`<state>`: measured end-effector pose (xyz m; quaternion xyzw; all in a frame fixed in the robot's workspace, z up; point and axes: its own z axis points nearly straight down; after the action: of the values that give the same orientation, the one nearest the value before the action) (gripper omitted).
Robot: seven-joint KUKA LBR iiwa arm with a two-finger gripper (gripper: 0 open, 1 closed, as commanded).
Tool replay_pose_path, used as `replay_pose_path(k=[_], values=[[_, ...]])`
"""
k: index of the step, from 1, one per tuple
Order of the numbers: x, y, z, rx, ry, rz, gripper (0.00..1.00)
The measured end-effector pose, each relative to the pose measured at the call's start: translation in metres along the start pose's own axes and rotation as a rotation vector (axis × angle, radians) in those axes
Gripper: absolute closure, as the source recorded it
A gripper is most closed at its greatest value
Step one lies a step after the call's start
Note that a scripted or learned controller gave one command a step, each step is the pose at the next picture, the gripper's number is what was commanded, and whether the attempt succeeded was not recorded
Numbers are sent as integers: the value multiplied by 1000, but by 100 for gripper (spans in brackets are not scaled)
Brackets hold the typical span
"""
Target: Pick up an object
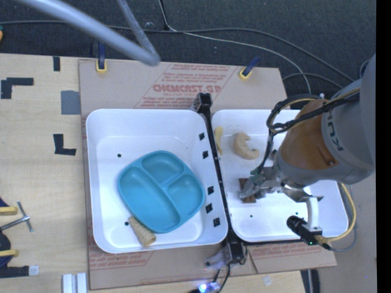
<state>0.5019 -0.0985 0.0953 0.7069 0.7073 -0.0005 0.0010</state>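
Two white bins (98, 163); left one has a turquoise divided plate (160, 191) and a tan cone-like piece (141, 231). Right bin (333, 221) has a beige curved piece (245, 145). Arm (342, 145) grey with orange band. Brown cardboard (183, 87) with red print.

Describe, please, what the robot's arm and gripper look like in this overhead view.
The arm is bulky and rounded, grey, with a wide orange band above the wrist. Black cables loop beside the band. The gripper is a small, dark metal assembly. A yellow cable curves near a black fitting below.
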Motion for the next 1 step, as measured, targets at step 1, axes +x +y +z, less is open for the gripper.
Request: replay_pose_path(k=[1], values=[[2,-2,-62,-1,2,-1,100]])
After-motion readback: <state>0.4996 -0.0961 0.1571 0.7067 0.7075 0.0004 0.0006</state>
